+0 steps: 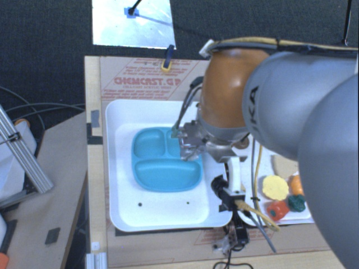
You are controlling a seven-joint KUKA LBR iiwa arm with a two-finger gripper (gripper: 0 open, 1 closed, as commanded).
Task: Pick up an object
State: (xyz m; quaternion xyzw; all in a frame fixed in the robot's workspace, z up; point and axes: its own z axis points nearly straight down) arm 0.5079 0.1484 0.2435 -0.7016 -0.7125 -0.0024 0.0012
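Plate [162, 167], blue and divided, lies in the left white bin [120, 206] at frame centre. The jaws [188, 144] sit at its right edge; their state cannot be told. Small colourful toys [280, 195] rest lower right.

A: Arm [291, 94] covers most of the right bin [280, 220]. Its far rim is hidden.

B: Right bin's contents partly covered: yellow piece [275, 187], red piece [277, 210], green piece [297, 203], and an orange one [295, 185] cut by the arm.

A: Blue divided tray [160, 164]: right edge hidden behind the wrist. Arm itself runs off the right edge.
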